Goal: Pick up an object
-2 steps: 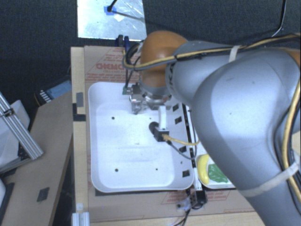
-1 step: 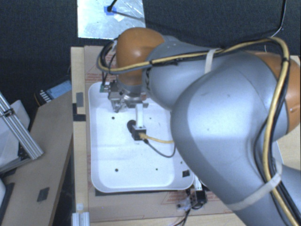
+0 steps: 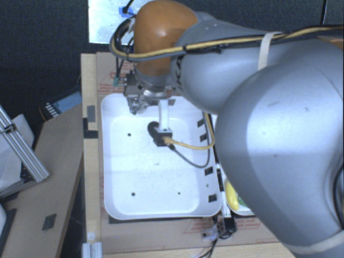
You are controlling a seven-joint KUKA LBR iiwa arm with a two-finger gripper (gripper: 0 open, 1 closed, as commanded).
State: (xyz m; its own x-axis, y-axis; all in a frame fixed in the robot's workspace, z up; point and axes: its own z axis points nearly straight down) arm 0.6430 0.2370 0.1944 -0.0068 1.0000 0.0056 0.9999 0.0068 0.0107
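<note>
A yellow object (image 3: pixel 232 195) lies in the right bin (image 3: pixel 243 212), at that bin's near left corner, close against the wall that divides the two bins. Only a narrow slice of it shows, since the arm (image 3: pixel 279 117) covers the rest, so its shape cannot be made out. A pale greenish patch sits just to its right, too hidden to name.

The left bin (image 3: pixel 140 181) is in plain view, with a few small dark dots on its white floor. The gripper (image 3: pixel 134 107) points down over this bin's far left part, well apart from the yellow object. Whether the claw is open or closed cannot be told from this angle. The orange band (image 3: pixel 158 31) sits directly above it, and the grey arm sweeps in from the right across most of the right bin.

Both bins rest on a brown bench (image 3: pixel 91 160). An aluminium rail (image 3: pixel 21 149) slants at the left edge, and a pale sheet (image 3: pixel 107 15) lies at the far side.
</note>
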